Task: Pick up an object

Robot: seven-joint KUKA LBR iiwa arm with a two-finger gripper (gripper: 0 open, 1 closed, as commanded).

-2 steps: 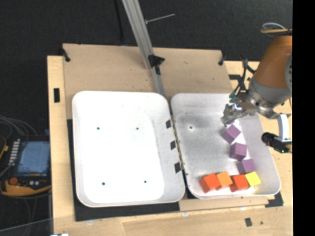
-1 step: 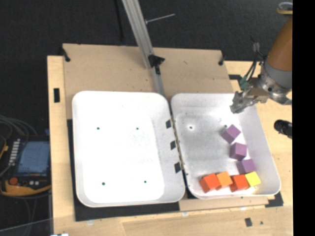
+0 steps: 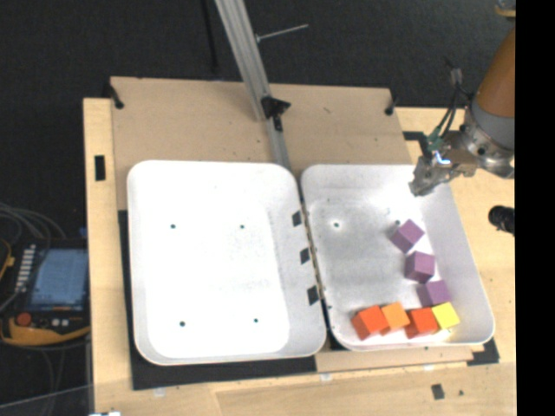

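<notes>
Grey and orange, the arm point(image 3: 494, 102) reaches in from three o'clock, its wrist bent down so the gripper point(image 3: 427, 180) hangs over the upper right corner of the right bin point(image 3: 347, 258), at about one o'clock. Whether it is parted or closed cannot be told; nothing shows in its grasp. Well below it, three purple blocks point(image 3: 420, 265) run down the bin's right side toward five o'clock, and along the bottom edge sit orange blocks point(image 3: 392, 319) with a yellow block point(image 3: 446, 315) at the right end. The left bin point(image 3: 217, 258) lies beside it.
</notes>
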